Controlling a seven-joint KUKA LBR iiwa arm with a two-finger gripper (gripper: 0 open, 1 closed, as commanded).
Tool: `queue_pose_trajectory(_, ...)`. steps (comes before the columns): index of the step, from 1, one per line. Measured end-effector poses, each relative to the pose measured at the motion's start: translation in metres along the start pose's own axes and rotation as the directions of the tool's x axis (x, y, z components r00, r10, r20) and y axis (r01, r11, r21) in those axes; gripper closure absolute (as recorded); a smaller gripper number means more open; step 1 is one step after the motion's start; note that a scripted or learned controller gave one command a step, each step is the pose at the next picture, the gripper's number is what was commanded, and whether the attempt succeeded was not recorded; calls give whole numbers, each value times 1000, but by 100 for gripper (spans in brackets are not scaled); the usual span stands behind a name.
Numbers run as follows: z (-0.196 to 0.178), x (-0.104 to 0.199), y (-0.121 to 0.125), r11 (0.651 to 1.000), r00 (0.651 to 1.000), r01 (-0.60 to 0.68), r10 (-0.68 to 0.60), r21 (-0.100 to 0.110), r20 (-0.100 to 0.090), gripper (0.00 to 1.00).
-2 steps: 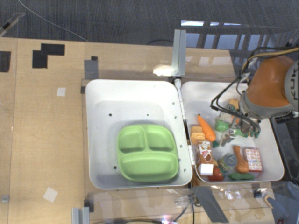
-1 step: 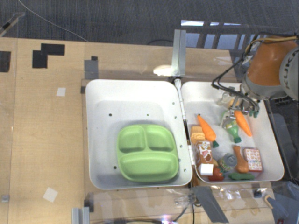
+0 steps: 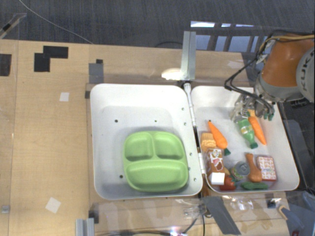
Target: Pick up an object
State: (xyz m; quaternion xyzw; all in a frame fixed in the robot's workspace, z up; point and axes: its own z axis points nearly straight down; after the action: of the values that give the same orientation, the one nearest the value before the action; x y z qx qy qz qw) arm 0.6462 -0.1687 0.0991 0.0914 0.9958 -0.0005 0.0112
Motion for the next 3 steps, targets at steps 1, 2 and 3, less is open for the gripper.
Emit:
queue_pose_trajectory(1,-132,23,44,1000,1000,30,-30,-1,2,100)
queue_pose_trajectory(2,-185,-3,96,999,999,-40,40,-2,-7,100)
queue_pose_trajectory(3,-183,-3,94,999,999,-42,42,-1,-11,0)
